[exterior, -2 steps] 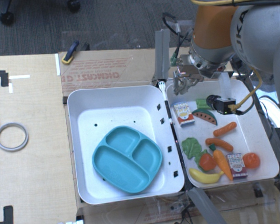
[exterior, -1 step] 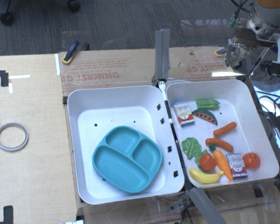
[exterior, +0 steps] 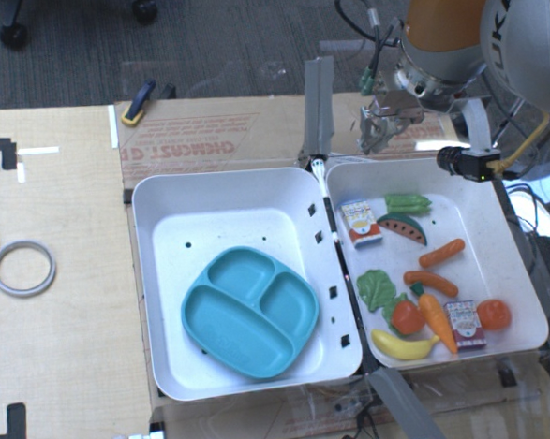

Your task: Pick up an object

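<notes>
My gripper (exterior: 375, 139) hangs above the far edge of the right bin (exterior: 516, 244), near its back left corner, with nothing between its fingers. In that bin lie a small carton (exterior: 361, 223), a green pepper (exterior: 407, 203), a watermelon slice (exterior: 402, 227), two sausages (exterior: 442, 252), a green leafy piece (exterior: 377, 288), a tomato (exterior: 406, 317), a carrot (exterior: 435, 321), a banana (exterior: 402, 346), a second carton (exterior: 464, 324) and an orange fruit (exterior: 494, 314). The left bin (exterior: 166, 268) holds a blue divided plate (exterior: 250, 311).
The two bins stand side by side on cardboard. A roll of tape (exterior: 20, 267) lies on the wooden bench at far left. A blue and yellow tool (exterior: 139, 102) rests beyond the left bin. Cables and a black fitting (exterior: 459, 161) hang by the arm at right.
</notes>
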### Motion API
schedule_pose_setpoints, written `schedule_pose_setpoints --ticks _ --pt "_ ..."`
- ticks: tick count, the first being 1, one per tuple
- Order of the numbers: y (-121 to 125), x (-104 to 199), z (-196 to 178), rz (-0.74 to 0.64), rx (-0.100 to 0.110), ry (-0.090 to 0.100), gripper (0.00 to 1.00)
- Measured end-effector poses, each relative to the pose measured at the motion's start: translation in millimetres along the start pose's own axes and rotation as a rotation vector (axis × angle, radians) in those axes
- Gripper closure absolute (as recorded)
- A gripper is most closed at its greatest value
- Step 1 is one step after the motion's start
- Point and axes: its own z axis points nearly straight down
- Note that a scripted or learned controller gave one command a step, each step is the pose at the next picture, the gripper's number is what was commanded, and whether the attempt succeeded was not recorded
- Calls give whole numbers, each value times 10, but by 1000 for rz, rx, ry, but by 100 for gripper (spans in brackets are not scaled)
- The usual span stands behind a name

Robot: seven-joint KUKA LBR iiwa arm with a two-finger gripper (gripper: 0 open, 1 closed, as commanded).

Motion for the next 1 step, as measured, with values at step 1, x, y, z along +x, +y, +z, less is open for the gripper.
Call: schedule_pose_setpoints --ticks 1 --pt "13 -268 -878 275 0 -1 100"
